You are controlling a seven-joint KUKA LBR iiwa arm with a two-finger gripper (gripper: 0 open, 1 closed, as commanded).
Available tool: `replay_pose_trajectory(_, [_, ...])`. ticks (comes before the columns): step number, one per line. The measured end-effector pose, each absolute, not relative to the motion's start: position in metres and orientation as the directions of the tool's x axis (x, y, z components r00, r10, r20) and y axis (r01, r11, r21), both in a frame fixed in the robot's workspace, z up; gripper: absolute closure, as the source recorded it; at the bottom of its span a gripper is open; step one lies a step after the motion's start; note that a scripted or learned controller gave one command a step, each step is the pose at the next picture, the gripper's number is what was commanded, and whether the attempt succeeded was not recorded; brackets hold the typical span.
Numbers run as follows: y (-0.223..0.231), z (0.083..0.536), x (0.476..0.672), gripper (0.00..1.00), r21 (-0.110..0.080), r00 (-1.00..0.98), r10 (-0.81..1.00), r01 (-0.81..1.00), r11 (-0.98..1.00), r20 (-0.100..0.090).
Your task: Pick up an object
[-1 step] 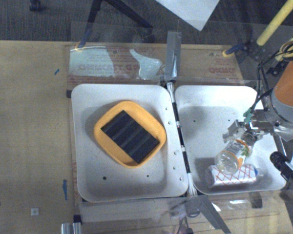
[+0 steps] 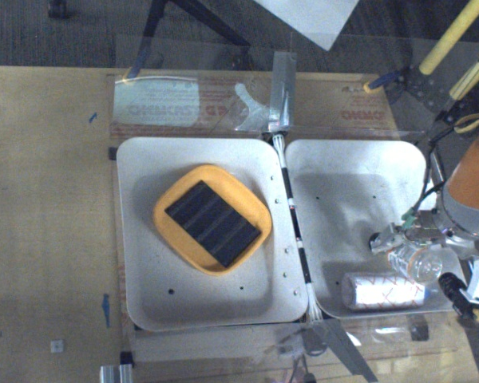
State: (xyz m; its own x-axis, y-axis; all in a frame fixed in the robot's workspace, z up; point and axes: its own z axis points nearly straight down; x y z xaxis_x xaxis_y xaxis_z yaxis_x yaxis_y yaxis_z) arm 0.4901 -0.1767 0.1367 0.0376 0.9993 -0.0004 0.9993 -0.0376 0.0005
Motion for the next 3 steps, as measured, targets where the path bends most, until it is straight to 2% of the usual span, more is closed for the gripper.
replay_pose_trajectory(1, [-0.165, 0.096, 0.532, 0.00, 0.025, -0.066, 0.998, 0.997, 0.066, -0.009])
replay_pose_trajectory(2, [-0.165, 0.106, 0.532, 1.00, 0.027, -0.064, 0.998, 0.998, 0.065, -0.010])
replay_pose_trajectory(3, [-0.111, 0.178, 0.563, 1.00, 0.000, -0.206, 0.979, 0.979, 0.206, 0.000])
